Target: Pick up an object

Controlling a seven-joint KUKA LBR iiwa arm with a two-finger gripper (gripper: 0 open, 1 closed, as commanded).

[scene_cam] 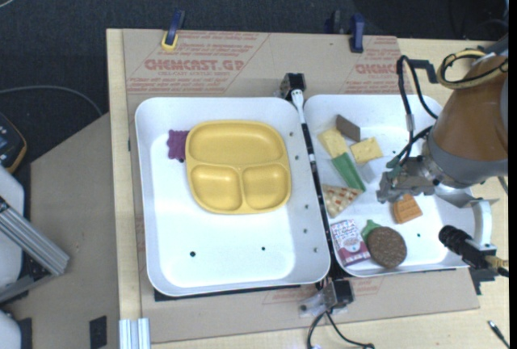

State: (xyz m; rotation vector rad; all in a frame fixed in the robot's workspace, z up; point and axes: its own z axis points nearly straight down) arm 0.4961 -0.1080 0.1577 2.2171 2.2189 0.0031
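Note:
My gripper (397, 187) hangs over the right bin (420, 109), near its middle right. Just below it lies an orange block (406, 209), close to the fingers but not between them as far as I can see. Further left in that bin are a green stick (349, 170), a pale yellow wedge (332, 142), a yellow cheese-like square (366, 149), a brown block (348, 127) and a pizza-like slice (340, 199). Near the front sit a round brown patty (386, 246) and a small pink-and-white packet (347, 237).
The left bin (234, 258) holds a yellow divided tray (238, 165) with a purple piece (176, 145) at its left edge. The arm's grey body and orange band (477, 121) overhang the right bin's right side. Clamps stand on the bench's far edge.

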